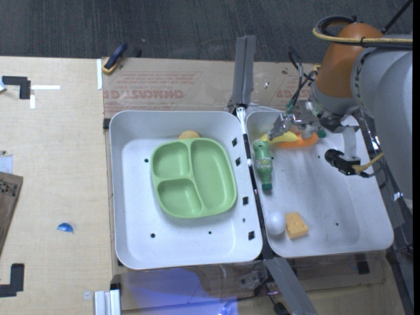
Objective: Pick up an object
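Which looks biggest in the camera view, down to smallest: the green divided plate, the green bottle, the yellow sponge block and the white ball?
1. green divided plate, by far the largest
2. green bottle
3. yellow sponge block and white ball: these look about alike, too close to rank.

Pale wooden benchtop [52,169] at left, marked with black tape pieces [18,85]. Brown printed cardboard sheet [164,87] behind the bins. Dark grey carpeted floor [197,12] beyond. Bluish light patch [174,287] below.
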You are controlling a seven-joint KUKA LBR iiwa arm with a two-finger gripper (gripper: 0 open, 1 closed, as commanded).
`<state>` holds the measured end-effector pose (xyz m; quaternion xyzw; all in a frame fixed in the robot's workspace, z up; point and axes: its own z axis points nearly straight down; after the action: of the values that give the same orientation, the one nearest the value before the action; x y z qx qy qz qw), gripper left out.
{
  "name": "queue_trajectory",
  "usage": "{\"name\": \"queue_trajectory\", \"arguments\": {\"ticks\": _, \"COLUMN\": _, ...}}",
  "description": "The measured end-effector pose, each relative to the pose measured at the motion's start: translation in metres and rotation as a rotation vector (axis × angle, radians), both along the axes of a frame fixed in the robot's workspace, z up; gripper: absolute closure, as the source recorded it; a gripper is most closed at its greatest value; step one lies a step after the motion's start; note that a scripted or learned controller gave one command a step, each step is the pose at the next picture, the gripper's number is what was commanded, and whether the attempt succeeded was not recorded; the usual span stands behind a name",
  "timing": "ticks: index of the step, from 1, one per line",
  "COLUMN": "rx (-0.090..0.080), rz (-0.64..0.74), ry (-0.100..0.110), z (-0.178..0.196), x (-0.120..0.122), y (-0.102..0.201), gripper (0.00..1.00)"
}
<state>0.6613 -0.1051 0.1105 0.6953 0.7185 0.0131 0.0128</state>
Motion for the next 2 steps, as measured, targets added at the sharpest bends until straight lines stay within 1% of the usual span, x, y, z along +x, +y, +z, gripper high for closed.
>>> {"name": "queue_trajectory", "arguments": {"ticks": 1, "rx": -0.001, "rz": -0.019, "ry": -0.002, "z": 0.0, "x": 0.01, "y": -0.004, "gripper": 0.0}}
{"name": "queue_trajectory", "arguments": {"ticks": 2, "rx": -0.003, "rz": 0.095, "ry": 0.04, "z": -0.021, "x": -0.055, "y": -0.01, "gripper": 0.0}}
